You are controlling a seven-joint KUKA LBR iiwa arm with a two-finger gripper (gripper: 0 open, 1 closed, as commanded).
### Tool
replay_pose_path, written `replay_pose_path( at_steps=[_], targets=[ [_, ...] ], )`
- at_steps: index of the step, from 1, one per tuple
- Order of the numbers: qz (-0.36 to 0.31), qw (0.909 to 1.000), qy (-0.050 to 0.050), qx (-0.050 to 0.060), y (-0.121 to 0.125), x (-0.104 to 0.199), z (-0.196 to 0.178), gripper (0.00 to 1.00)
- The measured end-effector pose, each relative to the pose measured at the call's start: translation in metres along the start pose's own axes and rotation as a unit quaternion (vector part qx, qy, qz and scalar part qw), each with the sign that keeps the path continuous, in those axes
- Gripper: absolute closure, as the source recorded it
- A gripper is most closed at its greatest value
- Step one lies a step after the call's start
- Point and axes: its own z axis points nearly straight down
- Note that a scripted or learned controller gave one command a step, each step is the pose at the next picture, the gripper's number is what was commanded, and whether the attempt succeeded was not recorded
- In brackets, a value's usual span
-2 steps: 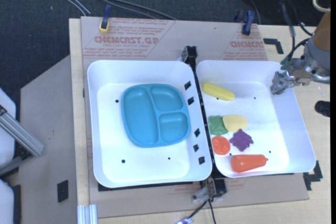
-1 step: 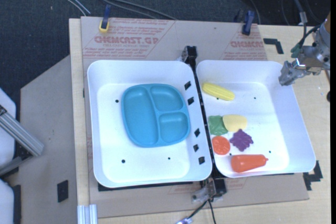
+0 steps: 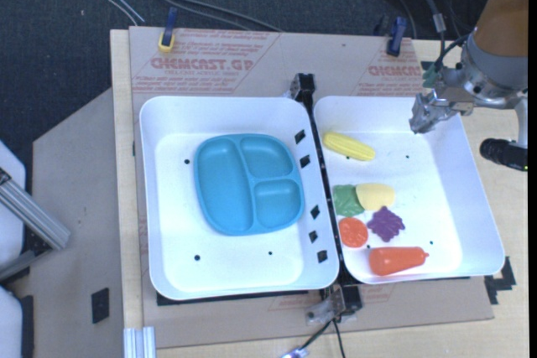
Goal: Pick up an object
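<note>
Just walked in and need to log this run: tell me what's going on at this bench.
A KUKA arm reaches in from the right, its pincer above the far right corner of the right bin, with nothing seen in its grip. That bin holds toy food: a yellow corn cob, a green piece, a yellow piece, a purple grape bunch, a tomato and a carrot. The left bin holds a blue divided plate.

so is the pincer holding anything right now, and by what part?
Nothing is held. The pincer hangs over the far edge of the right bin with nothing between its fingers; the corn and the other toy foods lie untouched in the bin.
</note>
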Motion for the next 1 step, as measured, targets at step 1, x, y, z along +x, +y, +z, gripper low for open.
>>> replay_pose_path(
  at_steps=[1],
  targets=[
    [-0.001, 1.0, 0.001, -0.001, 0.0084, 0.0634, -0.0017, 1.0]
  ],
)
